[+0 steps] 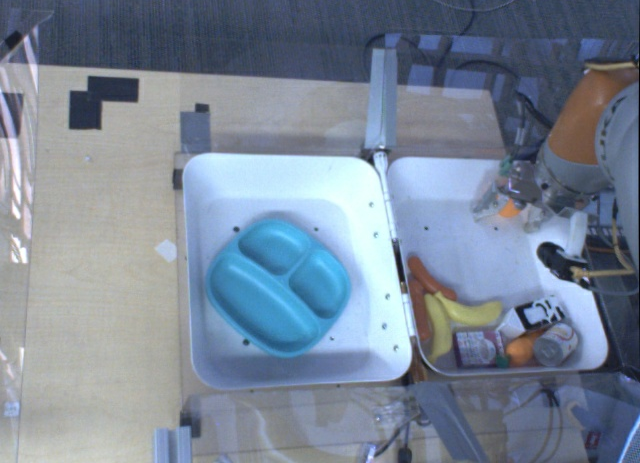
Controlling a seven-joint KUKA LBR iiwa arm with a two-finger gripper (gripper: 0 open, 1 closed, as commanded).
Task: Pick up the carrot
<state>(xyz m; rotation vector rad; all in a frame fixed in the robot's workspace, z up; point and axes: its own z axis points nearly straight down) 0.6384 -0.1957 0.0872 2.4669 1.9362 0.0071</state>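
An orange carrot (421, 280) lies along the left wall of the right bin (455, 201), with a second orange piece (421, 319) just below it against the same wall. My gripper (512, 199) hangs over the bin's far right corner, well away from those carrots. A small orange bit (510, 209) shows at the gripper's tip. What it is and whether it is held are too small to tell.
Next to the carrots lies a yellow banana (462, 310). A purple can (474, 347), an orange item (521, 349), a grey can (552, 345) and a black-and-white object (545, 311) crowd the near right corner. The left bin (200, 251) holds a blue divided plate (279, 285).
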